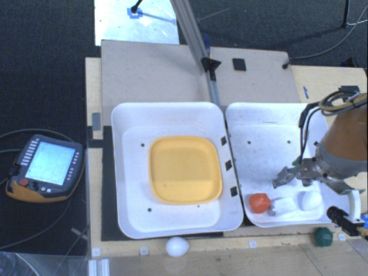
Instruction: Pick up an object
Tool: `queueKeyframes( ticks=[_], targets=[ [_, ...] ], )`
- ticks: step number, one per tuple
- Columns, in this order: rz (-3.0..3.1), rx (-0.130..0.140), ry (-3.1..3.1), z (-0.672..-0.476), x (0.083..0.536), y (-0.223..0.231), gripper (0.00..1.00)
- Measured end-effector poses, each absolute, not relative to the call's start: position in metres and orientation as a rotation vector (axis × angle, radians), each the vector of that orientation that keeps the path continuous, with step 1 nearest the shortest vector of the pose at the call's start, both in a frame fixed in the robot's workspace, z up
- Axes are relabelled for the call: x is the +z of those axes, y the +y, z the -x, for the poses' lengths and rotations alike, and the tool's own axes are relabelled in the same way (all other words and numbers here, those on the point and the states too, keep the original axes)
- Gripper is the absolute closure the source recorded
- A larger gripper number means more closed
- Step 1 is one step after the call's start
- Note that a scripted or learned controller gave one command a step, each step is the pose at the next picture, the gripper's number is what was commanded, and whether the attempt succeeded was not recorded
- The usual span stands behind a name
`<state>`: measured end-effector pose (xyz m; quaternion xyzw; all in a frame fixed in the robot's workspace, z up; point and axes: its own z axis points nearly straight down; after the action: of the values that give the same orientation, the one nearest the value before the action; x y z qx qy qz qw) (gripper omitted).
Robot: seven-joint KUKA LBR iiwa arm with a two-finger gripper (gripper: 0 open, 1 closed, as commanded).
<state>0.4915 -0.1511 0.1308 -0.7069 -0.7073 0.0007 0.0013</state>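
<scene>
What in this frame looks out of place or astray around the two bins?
Two things lie outside the bins: a white egg-shaped object on the bench just below the left bin, and a small green ball past the lower right corner of the right bin. The yellow plate sits squarely in the left bin.

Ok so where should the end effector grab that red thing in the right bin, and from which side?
Probably across the red object's rounded middle, coming straight down. A white object sits close on its right and the bin wall close on its left, so close along the other axis.
</scene>
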Motion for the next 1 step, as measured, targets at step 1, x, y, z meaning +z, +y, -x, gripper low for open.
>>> queueKeyframes(
  ticks=[1],
  targets=[
    [2.222,-0.001,-2.223,-0.4927,0.1431,-0.1517,1.0]
  ],
)
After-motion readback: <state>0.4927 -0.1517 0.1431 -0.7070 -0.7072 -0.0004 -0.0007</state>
